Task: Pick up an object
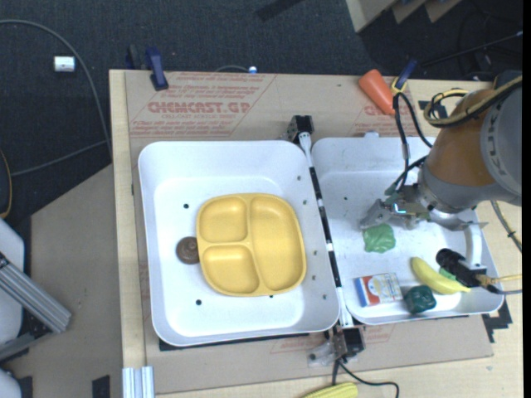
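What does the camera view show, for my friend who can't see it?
A grey and orange robot arm reaches from the right, its gripper just above a green object in the right bin. That bin also holds a banana, a small box and a dark green lump. The left bin holds a yellow divided plate beside a brown disc.

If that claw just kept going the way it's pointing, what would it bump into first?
Most likely the green object. The gripper points down and leftward into the right bin, and that green lump lies just below its tips. From this slanted view depth is unclear, so it might instead meet the bin floor beside it.
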